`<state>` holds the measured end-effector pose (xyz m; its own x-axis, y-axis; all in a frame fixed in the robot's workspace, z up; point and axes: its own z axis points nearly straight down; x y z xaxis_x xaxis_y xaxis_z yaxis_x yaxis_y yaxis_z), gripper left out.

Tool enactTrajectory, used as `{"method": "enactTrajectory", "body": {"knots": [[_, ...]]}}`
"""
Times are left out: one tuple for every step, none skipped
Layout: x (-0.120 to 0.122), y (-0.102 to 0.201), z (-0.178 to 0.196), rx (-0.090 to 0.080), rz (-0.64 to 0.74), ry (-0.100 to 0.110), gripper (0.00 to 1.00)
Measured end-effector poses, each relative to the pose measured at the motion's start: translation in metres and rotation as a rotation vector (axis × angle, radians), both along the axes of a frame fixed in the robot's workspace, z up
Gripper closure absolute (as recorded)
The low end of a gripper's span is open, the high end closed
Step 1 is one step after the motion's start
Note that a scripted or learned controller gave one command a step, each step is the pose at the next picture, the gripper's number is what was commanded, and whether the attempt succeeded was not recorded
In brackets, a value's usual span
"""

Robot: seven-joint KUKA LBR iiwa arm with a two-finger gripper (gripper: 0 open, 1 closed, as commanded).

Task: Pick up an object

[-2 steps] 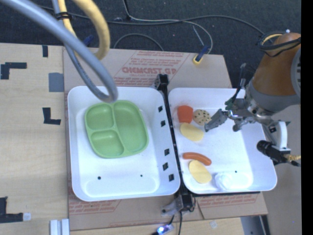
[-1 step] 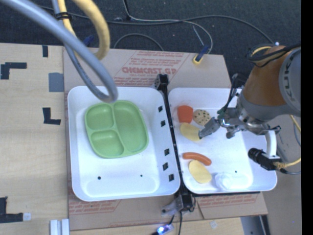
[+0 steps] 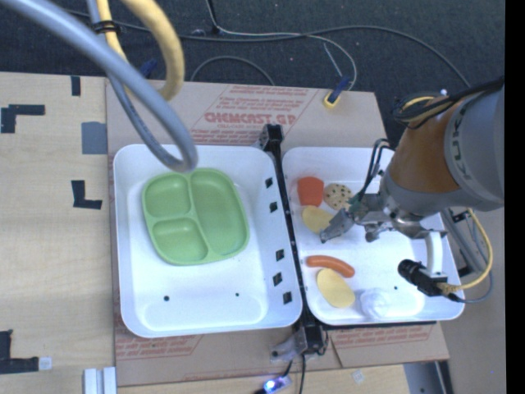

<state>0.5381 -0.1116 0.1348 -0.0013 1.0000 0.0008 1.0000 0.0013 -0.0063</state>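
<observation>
My end effector (image 3: 354, 224) hangs spread and unladen in the right white bin (image 3: 373, 156), just right of the pale yellow toy lump (image 3: 316, 218) — seemingly light, smooth, stiff; I would pinch its narrow middle.

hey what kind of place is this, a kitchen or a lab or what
Most likely a robotics lab bench: a robot arm over two white bins, toy food like a hot dog, and loose cables on cardboard.

A green three-compartment plastic tray (image 3: 195, 216) lies in the upper part of the left shallow white bin (image 3: 139, 302). Under that bin, printed brown cardboard (image 3: 246, 113) covers the pale worktop (image 3: 49, 245). Beyond the cardboard, thin black cables (image 3: 271, 35) cross dark carpet (image 3: 394, 23).
</observation>
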Motion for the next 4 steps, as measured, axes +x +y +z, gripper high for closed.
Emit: {"method": "enactTrajectory", "body": {"knots": [[0.000, 0.000, -0.053, -0.002, 0.000, -0.005, 0.00], [0.001, 0.000, -0.039, -0.003, 0.000, -0.007, 1.00], [-0.003, -0.003, 0.020, -0.001, 0.000, -0.006, 1.00], [0.004, -0.001, 0.080, -0.002, 0.001, -0.010, 1.00]]}}
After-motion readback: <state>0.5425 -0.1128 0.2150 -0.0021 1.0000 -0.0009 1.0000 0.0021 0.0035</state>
